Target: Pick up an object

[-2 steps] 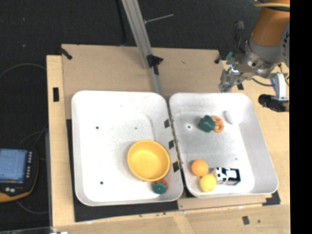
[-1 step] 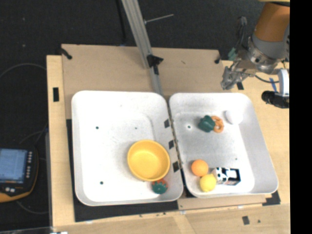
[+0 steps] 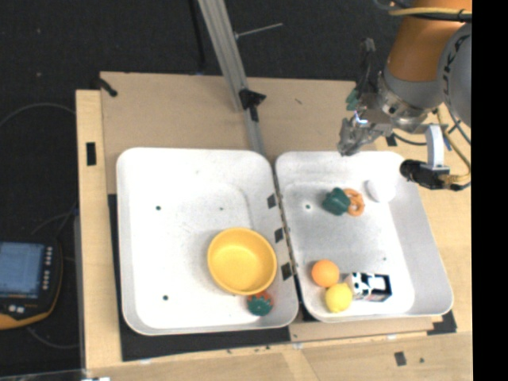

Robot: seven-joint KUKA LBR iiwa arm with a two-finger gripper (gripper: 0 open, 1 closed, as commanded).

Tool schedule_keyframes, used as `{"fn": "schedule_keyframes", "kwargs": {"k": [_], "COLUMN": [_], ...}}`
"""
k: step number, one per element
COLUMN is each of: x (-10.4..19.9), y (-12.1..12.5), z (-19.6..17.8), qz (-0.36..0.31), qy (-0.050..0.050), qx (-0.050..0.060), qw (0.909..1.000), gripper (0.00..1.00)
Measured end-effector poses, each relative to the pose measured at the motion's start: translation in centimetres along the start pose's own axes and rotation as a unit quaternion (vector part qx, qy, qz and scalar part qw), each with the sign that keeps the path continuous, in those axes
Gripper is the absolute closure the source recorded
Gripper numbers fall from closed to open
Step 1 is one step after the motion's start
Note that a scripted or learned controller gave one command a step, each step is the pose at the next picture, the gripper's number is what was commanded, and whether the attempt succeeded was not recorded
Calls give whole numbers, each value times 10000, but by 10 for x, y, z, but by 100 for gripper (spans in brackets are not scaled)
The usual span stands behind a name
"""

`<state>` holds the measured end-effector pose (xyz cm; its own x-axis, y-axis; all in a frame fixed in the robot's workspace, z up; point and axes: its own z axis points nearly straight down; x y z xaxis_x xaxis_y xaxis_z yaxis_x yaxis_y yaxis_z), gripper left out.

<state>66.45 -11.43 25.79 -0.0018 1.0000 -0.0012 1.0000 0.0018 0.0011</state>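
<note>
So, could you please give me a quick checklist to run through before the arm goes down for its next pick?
1. Gripper holds nothing: ok, it hangs over the right bin's far rim with nothing between its fingers.
2. Fingers open enough to grasp: cannot tell.
3. Targets in the right bin: ok; green toy, white ball, orange ball, yellow ball, black-and-white block.
4. Targets spaced apart: not ok; the yellow ball touches the orange ball and the block.
5. Gripper above a target: not ok; the green toy and white ball lie nearer the camera.
</note>
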Motion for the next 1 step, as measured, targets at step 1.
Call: {"fn": "schedule_keyframes", "kwargs": {"k": [1], "x": [54], "y": [-16], "z": [-6], "qz": [-21], "qy": [12], "qx": [1], "qw": [10000], "gripper": [100]}}
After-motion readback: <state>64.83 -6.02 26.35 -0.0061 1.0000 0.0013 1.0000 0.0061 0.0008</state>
